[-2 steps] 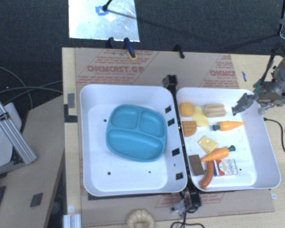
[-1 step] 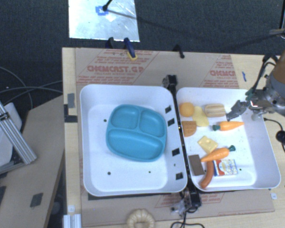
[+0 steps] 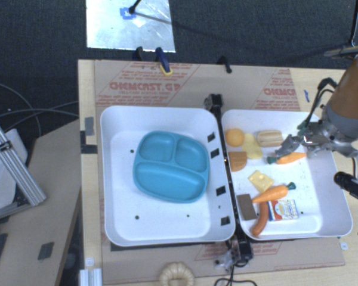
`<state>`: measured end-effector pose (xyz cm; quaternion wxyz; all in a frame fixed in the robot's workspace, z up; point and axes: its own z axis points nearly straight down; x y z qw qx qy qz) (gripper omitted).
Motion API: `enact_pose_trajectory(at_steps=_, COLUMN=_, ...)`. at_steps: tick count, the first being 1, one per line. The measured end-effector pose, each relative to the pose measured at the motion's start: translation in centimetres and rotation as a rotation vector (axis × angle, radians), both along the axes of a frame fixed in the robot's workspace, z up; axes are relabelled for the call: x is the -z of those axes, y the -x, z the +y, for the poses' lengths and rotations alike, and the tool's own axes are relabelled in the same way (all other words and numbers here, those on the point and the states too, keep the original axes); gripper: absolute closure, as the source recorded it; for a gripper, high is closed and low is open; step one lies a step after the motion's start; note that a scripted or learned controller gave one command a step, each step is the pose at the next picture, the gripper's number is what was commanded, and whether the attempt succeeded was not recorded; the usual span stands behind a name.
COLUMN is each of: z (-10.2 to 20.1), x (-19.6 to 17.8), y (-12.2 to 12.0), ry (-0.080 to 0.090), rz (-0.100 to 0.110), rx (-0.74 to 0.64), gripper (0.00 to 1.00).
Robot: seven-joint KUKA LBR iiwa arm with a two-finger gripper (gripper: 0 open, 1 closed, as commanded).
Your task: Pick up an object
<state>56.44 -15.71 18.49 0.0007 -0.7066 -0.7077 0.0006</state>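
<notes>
The robot's gripper (image 3: 284, 152) sits low in the right bin (image 3: 331, 219), fingers apparently grasping a small carrot (image 3: 293, 157), whose tapered, slick shape could slip free on lifting.

- The light is bright and even, and it seems to come from above
- The 2 white bins (image 3: 167, 115) shine the most, and their walls look almost washed out
- The silver sheet (image 3: 130, 15) at the top has pale glare on it
- Shadows are soft and small, like the thin one under the blue tray (image 3: 170, 165)
- The dark floor (image 3: 30, 34) looks dim and grainy
- Small things look a little fuzzy, and the arm (image 3: 352, 97) at the right is blurry
</notes>
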Motion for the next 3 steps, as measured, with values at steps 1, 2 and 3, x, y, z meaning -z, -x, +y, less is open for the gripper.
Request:
enact_pose_trajectory(at_steps=1, z=-0.7, x=5.9, y=0.4, ry=-0.001, rz=0.002, rx=0.001, gripper=0.00)
enact_pose_trajectory(at_steps=2, z=-0.7, x=10.2, y=0.4, ry=0.000, rz=-0.003, rx=0.001, gripper=0.00)
enact_pose_trajectory(at_steps=3, z=-0.7, x=8.9, y=0.3, ry=0.001, rz=-0.006, rx=0.000, gripper=1.00)
